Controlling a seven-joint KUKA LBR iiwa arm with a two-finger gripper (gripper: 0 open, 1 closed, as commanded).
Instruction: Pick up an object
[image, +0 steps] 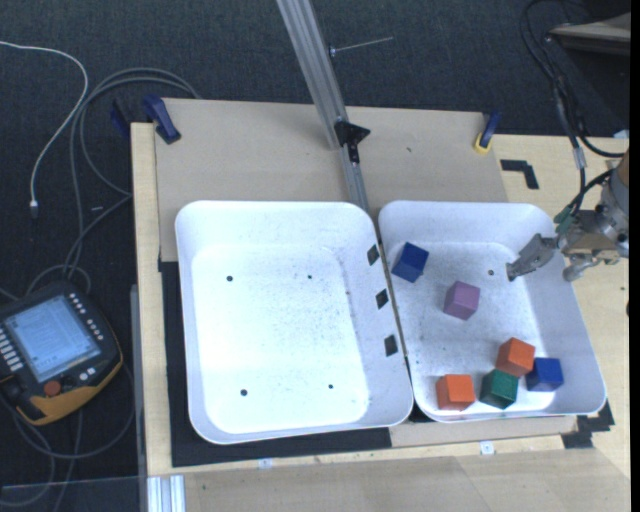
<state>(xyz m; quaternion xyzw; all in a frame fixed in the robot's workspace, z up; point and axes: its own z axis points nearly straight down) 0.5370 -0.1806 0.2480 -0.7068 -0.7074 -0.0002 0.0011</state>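
Note:
The right bin (440, 222) holds several small cubes. A blue cube (410, 261) lies near its upper left and a purple cube (461, 299) near its middle. Along the front edge sit an orange cube (455, 391), a green cube (500, 388), a second orange cube (516, 355) and a second blue cube (545, 373), close together. My gripper (551, 265) hangs over the bin's right rim, to the right of the purple cube. It stands open with its fingers spread and nothing between them.
The left bin (200, 240) lies beside the right one, with a row of black clips between them. A metal pole (320, 70) slants up from the bench's back edge. A teach pendant (50, 350) lies on the floor at the left.

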